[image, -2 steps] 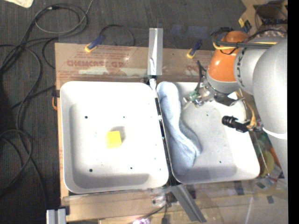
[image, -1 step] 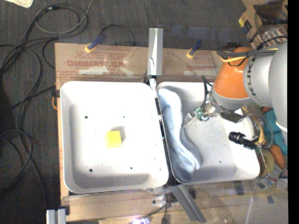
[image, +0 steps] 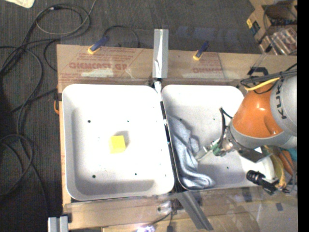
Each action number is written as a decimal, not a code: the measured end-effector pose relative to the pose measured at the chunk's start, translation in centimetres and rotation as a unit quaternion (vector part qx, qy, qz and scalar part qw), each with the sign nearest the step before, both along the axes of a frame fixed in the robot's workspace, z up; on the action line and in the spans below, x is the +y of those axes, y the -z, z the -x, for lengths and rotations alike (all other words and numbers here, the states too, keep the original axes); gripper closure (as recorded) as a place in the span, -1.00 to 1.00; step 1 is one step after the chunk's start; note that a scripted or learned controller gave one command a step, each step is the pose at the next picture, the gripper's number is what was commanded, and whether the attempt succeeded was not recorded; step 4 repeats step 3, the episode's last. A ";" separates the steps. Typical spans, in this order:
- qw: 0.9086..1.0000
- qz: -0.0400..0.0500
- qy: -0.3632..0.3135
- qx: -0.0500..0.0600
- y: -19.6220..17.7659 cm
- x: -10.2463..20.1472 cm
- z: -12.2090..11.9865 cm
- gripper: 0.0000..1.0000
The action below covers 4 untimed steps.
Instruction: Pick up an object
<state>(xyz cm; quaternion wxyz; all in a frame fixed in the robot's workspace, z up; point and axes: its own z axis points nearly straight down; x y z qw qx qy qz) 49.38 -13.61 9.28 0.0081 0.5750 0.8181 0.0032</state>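
- Task not done, judging by the lie of things: nothing lifted clear of either bin.
- Grey cloth (image: 186,151) lying crumpled along the left wall of the right bin (image: 203,93), running from mid-bin down to the near corner, resting on the bin floor.
- Yellow block (image: 118,143) sitting alone near the middle of the left bin (image: 77,93), well apart from the arm and untouched.
- Gripper (image: 205,151) reaching in low from the right, tip just beside or touching a raised fold of the grey cloth.
- Probably at the approach or closing stage of a grasp on the cloth; a firm pinch and a lift left to do.
- State of the jaws: cannot tell. Too small and blurred at the tip, partly masked by the greenish fitting behind it; no way to say how far open, nor whether any cloth sits between them.
- Contact with the cloth likewise uncertain: fold and tip overlap in this slanted view, so touching or just above, impossible to settle.
- Arm (image: 258,117) cut off at the right, its bulk covering the right part of the right bin.
- Far edge of the desk (image: 120,64) bearing two clamps, of no concern to the pick.
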 end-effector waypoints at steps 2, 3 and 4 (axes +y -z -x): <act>1.000 -0.001 0.010 0.002 0.1 1.4 -16.6 -1.00; 0.999 -0.001 0.039 0.007 -5.9 -1.0 -17.2 -1.00; 0.999 -0.001 0.039 0.007 -5.9 -1.0 -17.2 -1.00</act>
